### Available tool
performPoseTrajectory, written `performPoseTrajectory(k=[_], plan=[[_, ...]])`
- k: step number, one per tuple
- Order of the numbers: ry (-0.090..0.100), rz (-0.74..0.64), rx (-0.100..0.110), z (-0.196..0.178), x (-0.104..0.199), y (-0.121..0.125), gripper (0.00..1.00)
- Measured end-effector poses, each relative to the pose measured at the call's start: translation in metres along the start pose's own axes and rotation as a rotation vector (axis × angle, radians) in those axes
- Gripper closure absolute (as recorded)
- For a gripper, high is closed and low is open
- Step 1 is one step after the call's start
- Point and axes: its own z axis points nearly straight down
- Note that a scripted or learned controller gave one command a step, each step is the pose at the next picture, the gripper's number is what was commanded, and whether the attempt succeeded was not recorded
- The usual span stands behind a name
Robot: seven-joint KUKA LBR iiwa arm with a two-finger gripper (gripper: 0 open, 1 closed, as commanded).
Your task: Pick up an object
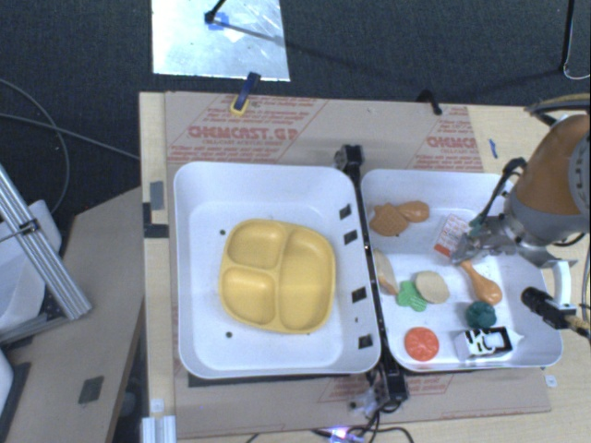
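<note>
Claw (473, 244): lowered into the right bin (526, 187), just above the drumstick; whether it is open or closed cannot be told, and nothing is seen held in it
Drumstick (484, 284): a toy chicken leg, taken as landmark, lying aslant just below the claw tip
Carton (452, 233): a small red and white packet up-left of the drumstick, touching or nearly touching the claw; its print cannot be read
Near neighbours: a pale round slice (430, 287) left of the drumstick, a dark green piece (480, 315) directly below it
Farther items: bread-coloured pieces (399, 217) up-left of the drumstick, a red tomato slice (422, 343) down-left, a black and white block (485, 341) below
Open room: bare bin floor is seen right of the drumstick, up to the right rim
Left bin (199, 275): well left of the drumstick, bearing a yellow divided plate (277, 275)
Writing: "CHEMCAST" is printed in red on the board (305, 123) beyond both bins
</note>
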Motion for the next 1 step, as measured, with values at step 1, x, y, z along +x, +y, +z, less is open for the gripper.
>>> performPoseTrajectory(k=[1], plan=[[0.002,0.001,0.006,0.0119,0.0356,-0.0249,1.0]])
